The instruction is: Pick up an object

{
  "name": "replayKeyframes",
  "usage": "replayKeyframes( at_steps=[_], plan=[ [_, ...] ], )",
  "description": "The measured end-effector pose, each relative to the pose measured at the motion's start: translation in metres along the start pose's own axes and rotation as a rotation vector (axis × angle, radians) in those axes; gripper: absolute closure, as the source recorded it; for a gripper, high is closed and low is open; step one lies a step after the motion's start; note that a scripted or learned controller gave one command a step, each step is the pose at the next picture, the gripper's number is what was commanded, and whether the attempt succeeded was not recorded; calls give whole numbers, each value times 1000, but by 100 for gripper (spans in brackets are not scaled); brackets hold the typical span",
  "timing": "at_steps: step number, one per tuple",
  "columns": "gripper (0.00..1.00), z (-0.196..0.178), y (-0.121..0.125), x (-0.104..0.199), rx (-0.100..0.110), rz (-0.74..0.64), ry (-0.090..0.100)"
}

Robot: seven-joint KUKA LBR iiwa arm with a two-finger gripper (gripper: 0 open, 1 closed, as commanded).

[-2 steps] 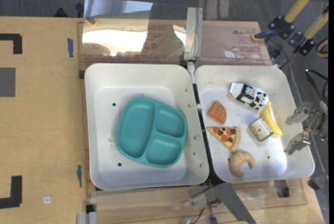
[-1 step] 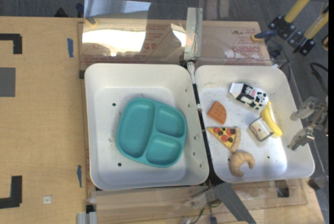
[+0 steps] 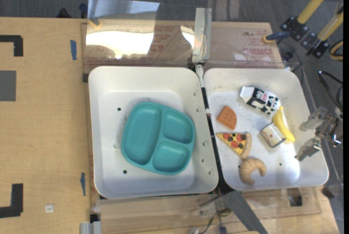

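The right bin [image 3: 289, 173] holds several toy foods. A black-and-white milk carton [image 3: 260, 100] lies at its back. An orange waffle [image 3: 227, 117] and a pizza slice [image 3: 236, 142] lie near its left wall. A yellow banana [image 3: 283, 124] rests against a small tan block [image 3: 271, 135]. A croissant [image 3: 252, 168] sits near the front. My gripper [image 3: 305, 139] reaches in at the bin's right edge, its two grey fingers apart with nothing between them. It stands right of the banana and touches none of the objects.
The left bin [image 3: 103, 118] holds a teal divided plate [image 3: 158, 138]. A metal strip divides the two bins. Clear panels stand behind both bins. Yellow and black gear sits at the upper right, beyond the bench.
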State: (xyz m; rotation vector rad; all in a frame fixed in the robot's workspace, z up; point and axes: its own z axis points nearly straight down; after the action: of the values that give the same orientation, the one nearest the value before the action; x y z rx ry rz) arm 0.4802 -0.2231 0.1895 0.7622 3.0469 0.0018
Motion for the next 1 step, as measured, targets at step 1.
replayKeyframes(
  at_steps=[1],
  plan=[
    [0,-17,10,-18,0,25,-8]
  ],
)
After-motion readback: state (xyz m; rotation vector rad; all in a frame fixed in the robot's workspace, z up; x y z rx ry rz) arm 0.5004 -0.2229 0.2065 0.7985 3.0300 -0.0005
